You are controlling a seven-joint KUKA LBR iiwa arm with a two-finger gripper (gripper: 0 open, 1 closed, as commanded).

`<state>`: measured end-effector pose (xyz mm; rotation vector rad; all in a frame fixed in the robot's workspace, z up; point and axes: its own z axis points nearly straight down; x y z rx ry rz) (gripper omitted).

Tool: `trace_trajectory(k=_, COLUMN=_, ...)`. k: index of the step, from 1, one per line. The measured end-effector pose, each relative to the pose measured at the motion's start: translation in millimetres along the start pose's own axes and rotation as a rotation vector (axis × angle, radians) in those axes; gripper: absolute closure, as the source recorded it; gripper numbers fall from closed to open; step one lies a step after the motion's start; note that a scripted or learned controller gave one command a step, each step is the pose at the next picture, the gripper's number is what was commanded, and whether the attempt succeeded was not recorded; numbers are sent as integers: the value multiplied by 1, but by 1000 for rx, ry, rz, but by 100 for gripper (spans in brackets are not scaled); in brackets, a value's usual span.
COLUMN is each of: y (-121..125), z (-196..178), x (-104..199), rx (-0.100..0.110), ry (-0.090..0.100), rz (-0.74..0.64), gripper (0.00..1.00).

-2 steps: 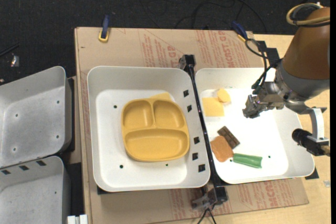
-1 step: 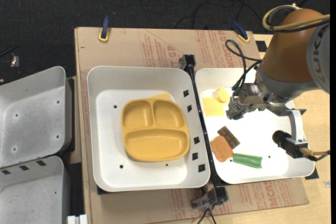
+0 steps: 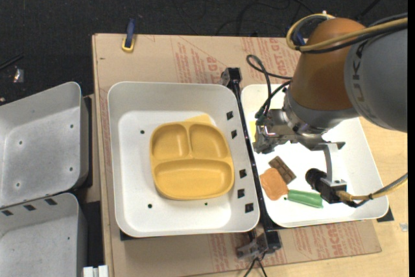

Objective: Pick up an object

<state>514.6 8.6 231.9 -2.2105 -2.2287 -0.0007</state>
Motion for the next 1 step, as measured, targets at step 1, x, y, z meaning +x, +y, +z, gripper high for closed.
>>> trace_trajectory(k=1, y=-5, z=4, x=62, rx=0, ry=0, rz=-1, gripper=100)
